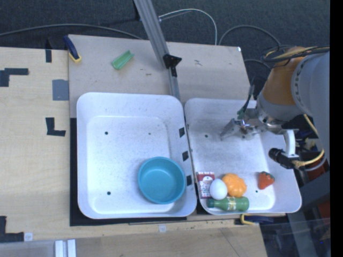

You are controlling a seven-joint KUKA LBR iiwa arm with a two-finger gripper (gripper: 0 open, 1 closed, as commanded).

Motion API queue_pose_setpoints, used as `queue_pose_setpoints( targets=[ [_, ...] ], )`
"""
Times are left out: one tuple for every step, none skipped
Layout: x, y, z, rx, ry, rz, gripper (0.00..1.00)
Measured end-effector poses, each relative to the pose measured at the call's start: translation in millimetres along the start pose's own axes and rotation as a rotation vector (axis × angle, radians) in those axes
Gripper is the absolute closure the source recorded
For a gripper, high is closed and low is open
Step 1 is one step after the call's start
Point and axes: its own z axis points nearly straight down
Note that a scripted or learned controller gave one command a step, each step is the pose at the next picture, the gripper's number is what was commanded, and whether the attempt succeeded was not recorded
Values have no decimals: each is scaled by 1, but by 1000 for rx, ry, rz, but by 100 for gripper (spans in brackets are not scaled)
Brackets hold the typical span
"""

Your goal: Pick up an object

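Note:
My gripper (235, 134) hangs over the upper middle of the right bin (214, 116). Its fingers look open, with nothing between them. Along that bin's front edge lie a small red and white carton (205, 184), a white egg (218, 189), an orange fruit (235, 184), a green bottle (229, 203) on its side and a red strawberry-like piece (265, 180). These sit well below the gripper in the view, apart from it. A blue bowl (161, 180) stands in the front right corner of the left bin (107, 111).
A slanted metal pole (154, 28) runs down to the seam between the bins. On the bench behind the bins lie a green block (122, 60) and a blue and yellow clamp (72, 48). Cables trail at the back right.

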Motion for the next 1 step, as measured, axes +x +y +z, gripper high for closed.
queue_pose_setpoints(
  targets=[
    [1,0,17,-3,-1,0,0]
  ],
)
